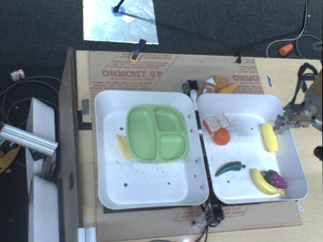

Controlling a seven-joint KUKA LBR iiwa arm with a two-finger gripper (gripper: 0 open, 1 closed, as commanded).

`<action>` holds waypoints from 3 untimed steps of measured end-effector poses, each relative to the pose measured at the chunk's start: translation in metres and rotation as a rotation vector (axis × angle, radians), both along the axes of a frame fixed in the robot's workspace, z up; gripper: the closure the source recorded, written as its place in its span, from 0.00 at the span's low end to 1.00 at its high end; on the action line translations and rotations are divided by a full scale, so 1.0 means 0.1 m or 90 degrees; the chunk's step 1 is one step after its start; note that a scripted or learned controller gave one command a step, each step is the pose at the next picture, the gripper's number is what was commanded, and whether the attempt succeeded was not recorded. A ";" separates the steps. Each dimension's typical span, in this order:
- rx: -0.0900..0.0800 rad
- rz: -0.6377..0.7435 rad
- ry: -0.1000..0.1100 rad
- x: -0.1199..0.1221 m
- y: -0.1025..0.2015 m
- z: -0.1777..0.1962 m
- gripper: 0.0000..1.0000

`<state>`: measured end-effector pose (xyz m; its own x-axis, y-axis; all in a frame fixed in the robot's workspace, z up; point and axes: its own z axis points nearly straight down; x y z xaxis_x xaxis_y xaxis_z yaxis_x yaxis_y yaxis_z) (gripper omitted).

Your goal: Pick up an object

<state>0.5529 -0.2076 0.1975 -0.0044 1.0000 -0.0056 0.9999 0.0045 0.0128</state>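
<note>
Gripper (280, 122): at the right edge of the frame, over the right bin's rim – grip state cannot be told.
Right bin (242, 105): holds a corn cob (270, 137) just left of the gripper, a tomato (221, 136) touching a red-and-white packet (215, 121), a green pepper (229, 168), and a banana (264, 182) beside purple grapes (276, 178) at lower right.
Left bin (111, 185): a green divided plate (156, 134), with a yellow piece (123, 147) tucked at its left edge.
</note>
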 end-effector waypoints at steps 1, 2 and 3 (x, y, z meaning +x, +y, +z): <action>0.005 0.003 0.006 0.28 0.72 -0.07 1.00; 0.003 -0.001 0.007 0.27 0.68 -0.07 0.00; 0.003 -0.002 0.006 0.41 0.89 -0.90 0.00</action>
<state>0.5937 -0.1186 0.1073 -0.0013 1.0000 -0.0011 1.0000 0.0013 0.0041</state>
